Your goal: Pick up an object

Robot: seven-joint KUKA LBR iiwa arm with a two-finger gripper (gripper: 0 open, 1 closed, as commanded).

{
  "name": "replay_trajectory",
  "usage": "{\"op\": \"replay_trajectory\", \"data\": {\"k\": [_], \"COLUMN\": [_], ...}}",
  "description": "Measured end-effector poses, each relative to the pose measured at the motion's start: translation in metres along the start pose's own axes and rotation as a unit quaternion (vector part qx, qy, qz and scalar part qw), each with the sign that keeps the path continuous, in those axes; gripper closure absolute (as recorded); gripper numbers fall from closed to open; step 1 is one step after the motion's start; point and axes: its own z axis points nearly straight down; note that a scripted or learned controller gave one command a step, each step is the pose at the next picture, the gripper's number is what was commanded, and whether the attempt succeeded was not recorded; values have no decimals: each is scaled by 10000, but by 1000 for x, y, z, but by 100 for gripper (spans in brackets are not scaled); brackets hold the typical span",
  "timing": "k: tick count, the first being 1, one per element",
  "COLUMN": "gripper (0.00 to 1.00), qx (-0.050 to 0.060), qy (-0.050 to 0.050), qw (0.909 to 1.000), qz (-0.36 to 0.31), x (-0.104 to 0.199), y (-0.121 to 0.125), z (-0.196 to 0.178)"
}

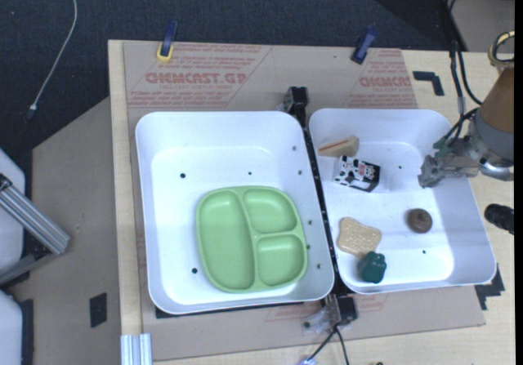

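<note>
From the camera view, the grey arm comes in from the right, and its gripper (435, 169) hangs over the right edge of the right shallow white bin (384, 120); whether it is spread or pressed together cannot be told from this angle, and nothing shows between its tips. Just below and slightly left of the gripper lies a small round brown disc (419, 220). Well to the gripper's left sits a black-and-white printed packet (358, 173), its lettering too small to read, with a tan wedge-shaped block (339, 145) above it. Further down and left rest a beige waffle-textured biscuit-like piece (359, 235) and, touching its lower edge, a dark green lumpy toy (373, 267). Far left, the left shallow white bin (155, 151) holds a light green three-compartment plastic tray (249, 237). The cardboard-covered counter (204, 69) carries red printing that reads "CHEMCAST GP", repeated behind both bins.
</note>
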Motion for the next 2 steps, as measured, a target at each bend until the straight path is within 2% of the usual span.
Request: {"op": "replay_trajectory", "data": {"k": [1, 2], "gripper": [100, 100], "qx": [27, 49], "qy": [8, 17], "qw": [10000, 10000], "qz": [0, 4], "x": [7, 7], "y": [7, 7], "z": [-54, -43]}}
